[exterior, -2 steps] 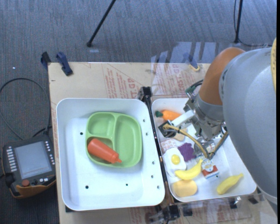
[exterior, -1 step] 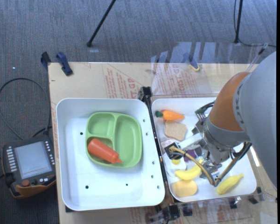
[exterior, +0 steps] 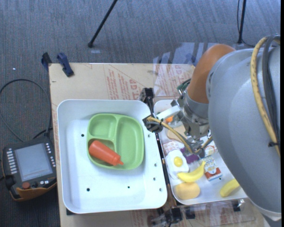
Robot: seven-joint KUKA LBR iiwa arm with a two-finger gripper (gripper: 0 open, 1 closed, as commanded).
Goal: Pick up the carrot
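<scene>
The carrot (exterior: 105,153), orange and tapered, lies in the near-left compartment of a green divided plate (exterior: 130,136) inside the left white bin (exterior: 73,183). My gripper (exterior: 195,148) hangs low over the right bin (exterior: 206,197), well to the right of the carrot, beyond the wall between the two bins. It is above a cluster of toy foods, close to a small purple piece (exterior: 192,158). The bulky grey arm hides much of the right bin.
The right bin holds a fried egg (exterior: 176,161), a banana (exterior: 191,174), a pale orange round piece (exterior: 187,190), a yellow piece (exterior: 229,187) and a small red-and-white carton (exterior: 211,169). A teach pendant (exterior: 31,167) lies on the floor to the left.
</scene>
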